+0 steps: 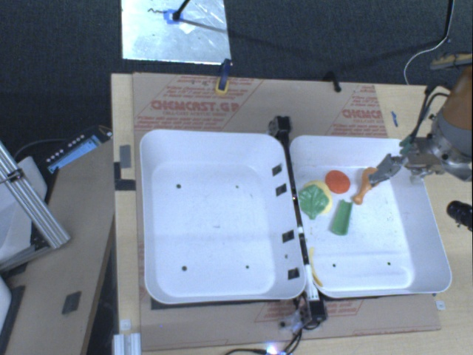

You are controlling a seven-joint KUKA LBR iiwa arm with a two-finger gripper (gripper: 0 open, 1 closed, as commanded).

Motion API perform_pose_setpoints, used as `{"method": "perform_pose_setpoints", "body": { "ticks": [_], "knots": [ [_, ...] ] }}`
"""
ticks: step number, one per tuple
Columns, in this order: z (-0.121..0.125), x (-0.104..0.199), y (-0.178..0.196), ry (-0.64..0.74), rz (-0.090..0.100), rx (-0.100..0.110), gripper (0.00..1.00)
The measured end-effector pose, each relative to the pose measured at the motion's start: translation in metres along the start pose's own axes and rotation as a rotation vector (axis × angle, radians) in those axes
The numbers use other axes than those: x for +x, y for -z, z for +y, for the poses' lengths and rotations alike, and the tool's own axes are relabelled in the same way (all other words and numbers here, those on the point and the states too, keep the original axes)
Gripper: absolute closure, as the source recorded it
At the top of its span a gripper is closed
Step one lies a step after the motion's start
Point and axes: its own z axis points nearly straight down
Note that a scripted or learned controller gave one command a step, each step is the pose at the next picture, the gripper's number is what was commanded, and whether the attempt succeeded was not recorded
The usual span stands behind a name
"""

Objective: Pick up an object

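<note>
Four loose items sit in the right bin (421, 265): 1 orange stick-shaped toy (363, 186), 1 red-orange round piece (338, 181), 1 green leafy piece (313, 200) on a yellow bit, 1 green block (341, 217). The gripper (386, 170) hangs at approx 1 o'clock of the orange toy, tips just beside its top end; can't tell if fingers are apart or together. The left bin (214, 213) lies at 9 o'clock of the right one, both on the tabletop (66, 220).
</note>
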Motion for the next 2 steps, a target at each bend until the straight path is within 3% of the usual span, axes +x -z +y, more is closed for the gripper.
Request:
{"method": "perform_pose_setpoints", "body": {
  "ticks": [1,2],
  "knots": [
    [0.005,0.030,-0.140,0.004,0.004,0.010,0.00],
    [0.030,0.061,-0.146,0.004,-0.001,-0.005,0.00]
  ]
}}
